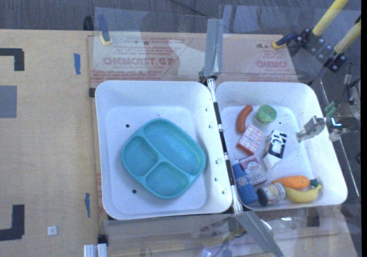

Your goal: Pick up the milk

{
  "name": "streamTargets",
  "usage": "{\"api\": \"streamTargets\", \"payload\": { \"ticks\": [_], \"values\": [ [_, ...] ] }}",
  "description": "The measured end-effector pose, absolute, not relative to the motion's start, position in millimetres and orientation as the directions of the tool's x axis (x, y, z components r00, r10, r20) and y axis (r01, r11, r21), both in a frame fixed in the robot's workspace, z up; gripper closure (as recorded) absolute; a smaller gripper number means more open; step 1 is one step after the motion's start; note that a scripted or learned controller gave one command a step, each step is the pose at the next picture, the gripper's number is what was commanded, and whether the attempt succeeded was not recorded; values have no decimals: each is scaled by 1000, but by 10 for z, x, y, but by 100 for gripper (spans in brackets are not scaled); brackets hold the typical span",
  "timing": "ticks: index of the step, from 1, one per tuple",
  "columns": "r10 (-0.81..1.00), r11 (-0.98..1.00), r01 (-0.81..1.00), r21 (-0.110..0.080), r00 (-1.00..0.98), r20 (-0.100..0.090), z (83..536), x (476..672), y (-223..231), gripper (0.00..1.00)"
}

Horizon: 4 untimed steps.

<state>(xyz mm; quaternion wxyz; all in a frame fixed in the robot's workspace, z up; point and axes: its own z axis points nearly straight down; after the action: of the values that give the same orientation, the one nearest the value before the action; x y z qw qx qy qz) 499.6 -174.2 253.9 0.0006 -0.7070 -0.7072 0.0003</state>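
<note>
two white bins sit side by side on the bench. the left bin (109, 101) holds a teal plate (163, 158) with three sections, lying at its middle. the right bin (307, 98) holds all the small items.

the milk (276, 147) is a white carton with black patches, lying tilted near the middle of the right bin. relative to the milk: a red-and-white box (250, 139) lies just to its left, a sausage (244, 118) up and to the left, a green cup (266, 114) just above. a packet (253, 170) lies below-left, almost touching the milk's lower end, with a blue can (243, 187) beyond it by the bin's left wall. below the milk are a jar (270, 194), a carrot (296, 182) and a banana (303, 194), close together along the front wall.

the gripper (305, 132) hangs to the right of the milk, apart from it, over bare bin floor. i cannot tell how far its jaws stand open; nothing is seen in them.
</note>
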Motion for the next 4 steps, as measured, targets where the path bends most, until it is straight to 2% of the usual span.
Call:
{"api": "streamTargets", "payload": {
  "ticks": [1, 2, 3, 4],
  "values": [
    [996, -86, 996, -3, 86, 0, 1497, 5115, -1016, 0],
    [1000, -4, 999, 37, 4, -14, 1173, 5490, -1286, 0],
    [997, 71, 997, 7, -71, -3, 871, 5702, -1728, 0],
    [998, 65, 998, 11, -65, -6, 973, 5705, -1764, 100]
  ]
}}
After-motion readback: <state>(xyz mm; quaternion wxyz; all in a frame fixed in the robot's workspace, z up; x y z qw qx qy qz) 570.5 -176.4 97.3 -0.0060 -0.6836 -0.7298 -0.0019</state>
